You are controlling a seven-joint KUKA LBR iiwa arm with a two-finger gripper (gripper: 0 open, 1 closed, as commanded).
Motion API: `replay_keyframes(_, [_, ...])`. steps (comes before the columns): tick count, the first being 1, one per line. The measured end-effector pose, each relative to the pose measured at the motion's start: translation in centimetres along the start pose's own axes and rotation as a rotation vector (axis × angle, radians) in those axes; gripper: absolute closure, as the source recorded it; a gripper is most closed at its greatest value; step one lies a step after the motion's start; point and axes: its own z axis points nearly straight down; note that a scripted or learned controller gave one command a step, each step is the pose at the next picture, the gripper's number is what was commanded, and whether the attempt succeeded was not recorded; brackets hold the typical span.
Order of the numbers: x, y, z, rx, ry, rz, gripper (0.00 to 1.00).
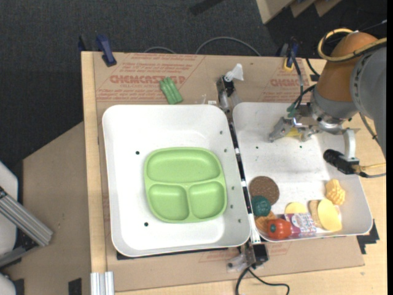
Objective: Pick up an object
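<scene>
Camera view: end effector (288, 129), grip state unclear, hovers in right bin (279, 165), well above brown disc (263, 188).

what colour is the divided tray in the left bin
Light green, plain with no pattern; seen in the camera view.

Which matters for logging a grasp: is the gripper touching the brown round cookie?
Apart. The camera view shows the gripper near the right bin's far end, with bare white floor between it and the brown round cookie.
</scene>
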Motion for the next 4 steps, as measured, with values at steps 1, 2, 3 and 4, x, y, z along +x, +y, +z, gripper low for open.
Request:
replay_keyframes(1, [-3.3, 2.2, -3.1, 0.006, -0.001, 0.007, 0.00])
replay_keyframes(2, [-3.2, 2.1, -4.0, 0.009, -0.001, 0.005, 1.00])
replay_keyframes(3, [6.2, 2.7, -13.8, -0.013, -0.001, -0.006, 1.00])
replay_keyframes(4, [-2.3, -0.9, -8.6, 0.007, 0.001, 0.012, 1.00])
